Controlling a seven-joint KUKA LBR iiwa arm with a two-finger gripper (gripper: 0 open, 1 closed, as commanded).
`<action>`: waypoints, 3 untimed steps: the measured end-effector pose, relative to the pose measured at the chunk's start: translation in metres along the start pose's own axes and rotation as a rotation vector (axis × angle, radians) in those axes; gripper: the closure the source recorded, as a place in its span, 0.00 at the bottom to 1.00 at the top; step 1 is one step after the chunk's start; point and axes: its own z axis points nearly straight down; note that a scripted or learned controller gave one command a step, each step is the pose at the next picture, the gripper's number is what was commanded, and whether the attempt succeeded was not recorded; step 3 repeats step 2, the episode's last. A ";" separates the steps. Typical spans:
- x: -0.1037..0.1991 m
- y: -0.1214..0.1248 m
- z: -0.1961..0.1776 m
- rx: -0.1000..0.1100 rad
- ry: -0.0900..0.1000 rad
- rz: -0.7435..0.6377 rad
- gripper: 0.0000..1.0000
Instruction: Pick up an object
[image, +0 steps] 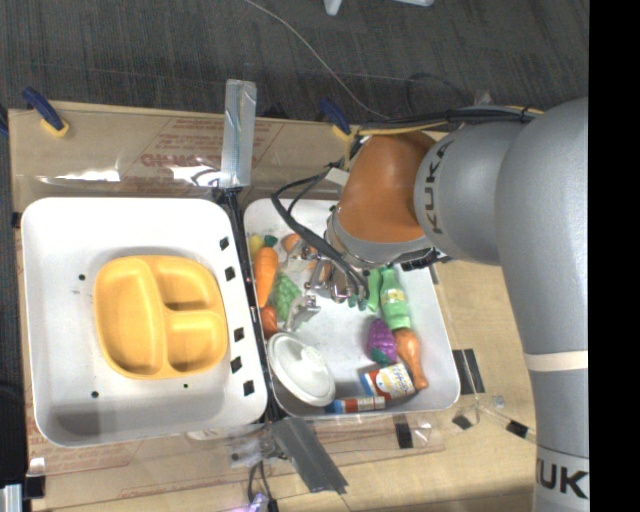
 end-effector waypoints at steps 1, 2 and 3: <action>-0.056 0.062 -0.092 -0.002 -0.002 0.205 1.00; -0.058 0.035 -0.176 0.000 -0.001 0.622 1.00; -0.058 0.035 -0.176 0.000 -0.001 0.622 1.00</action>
